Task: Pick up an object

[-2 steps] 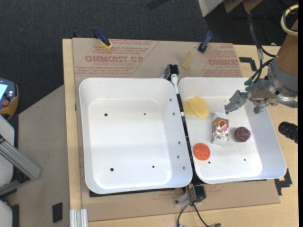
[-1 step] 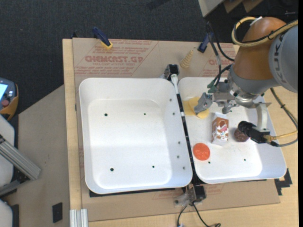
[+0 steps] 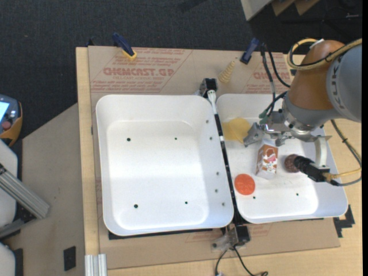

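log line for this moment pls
end effector over right bin | above small carton | orange disc, yellow item loose | nothing lifted

Arm (image 3: 328, 79) cut off at right edge; wrist hides right bin's (image 3: 276, 209) far corner; end effector (image 3: 269, 135) fingers indistinct.

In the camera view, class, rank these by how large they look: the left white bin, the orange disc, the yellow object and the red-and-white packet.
1. left white bin
2. yellow object, partly cut off by the bin divider
3. red-and-white packet, close to the yellow object, so unsure
4. orange disc
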Motion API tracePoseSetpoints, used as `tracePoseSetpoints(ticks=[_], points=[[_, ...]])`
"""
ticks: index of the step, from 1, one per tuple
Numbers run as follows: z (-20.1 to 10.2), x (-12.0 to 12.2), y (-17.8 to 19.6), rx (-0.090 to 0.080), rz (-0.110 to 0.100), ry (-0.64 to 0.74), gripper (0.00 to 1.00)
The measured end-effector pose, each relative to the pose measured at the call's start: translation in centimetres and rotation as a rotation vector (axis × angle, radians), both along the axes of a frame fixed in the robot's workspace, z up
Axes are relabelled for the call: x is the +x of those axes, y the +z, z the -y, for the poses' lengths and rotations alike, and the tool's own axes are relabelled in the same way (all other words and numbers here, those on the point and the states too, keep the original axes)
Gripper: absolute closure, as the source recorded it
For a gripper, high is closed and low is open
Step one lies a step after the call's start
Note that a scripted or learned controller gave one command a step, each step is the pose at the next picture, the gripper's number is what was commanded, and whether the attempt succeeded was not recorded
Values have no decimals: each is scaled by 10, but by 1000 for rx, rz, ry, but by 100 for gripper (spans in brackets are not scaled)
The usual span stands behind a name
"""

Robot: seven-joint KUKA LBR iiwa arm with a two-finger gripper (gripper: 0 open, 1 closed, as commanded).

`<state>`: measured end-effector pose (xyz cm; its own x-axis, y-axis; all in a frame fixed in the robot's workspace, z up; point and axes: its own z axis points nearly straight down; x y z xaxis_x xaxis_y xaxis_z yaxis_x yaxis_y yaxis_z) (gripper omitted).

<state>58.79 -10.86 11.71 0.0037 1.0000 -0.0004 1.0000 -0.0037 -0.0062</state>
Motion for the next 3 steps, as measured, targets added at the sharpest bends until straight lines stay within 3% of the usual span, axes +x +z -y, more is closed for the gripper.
tracePoseSetpoints(ticks=[1,2,3], points=[[-3,5,-34,1,2,4,0],[-2,78,-31,-2,15,7,0],[-10,62,-32,1,5,4,0]])
